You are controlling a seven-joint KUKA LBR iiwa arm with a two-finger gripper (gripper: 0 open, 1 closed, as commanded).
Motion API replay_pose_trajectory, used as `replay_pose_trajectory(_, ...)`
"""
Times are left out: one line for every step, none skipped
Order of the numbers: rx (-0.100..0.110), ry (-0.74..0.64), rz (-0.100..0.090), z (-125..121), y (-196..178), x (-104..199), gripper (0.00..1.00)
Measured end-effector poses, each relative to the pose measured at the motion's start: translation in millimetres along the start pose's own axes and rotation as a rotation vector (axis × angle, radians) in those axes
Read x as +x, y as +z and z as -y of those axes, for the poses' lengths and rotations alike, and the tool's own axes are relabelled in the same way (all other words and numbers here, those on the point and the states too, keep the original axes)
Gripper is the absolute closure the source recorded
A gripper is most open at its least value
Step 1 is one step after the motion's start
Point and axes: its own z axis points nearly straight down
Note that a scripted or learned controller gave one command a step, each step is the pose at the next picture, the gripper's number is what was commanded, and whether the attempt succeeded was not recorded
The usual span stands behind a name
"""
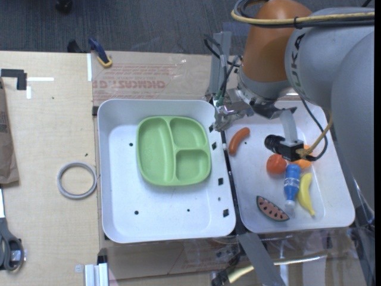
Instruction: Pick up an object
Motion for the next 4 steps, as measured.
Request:
replay_pose_trajectory(0.0, -0.101, 0.0, 65.5, 29.7, -85.8, 1.0)
replay_pose_trajectory(-0.001, -0.023, 0.001, 97.6, -35.4, -135.1, 1.0)
replay_pose_trajectory(-0.001, 0.216, 0.0, 70.9, 128.7, -181.5, 1.0)
replay_pose_trajectory(-0.003, 0.209, -0.007, 68.1, 129.4, -175.4, 0.0)
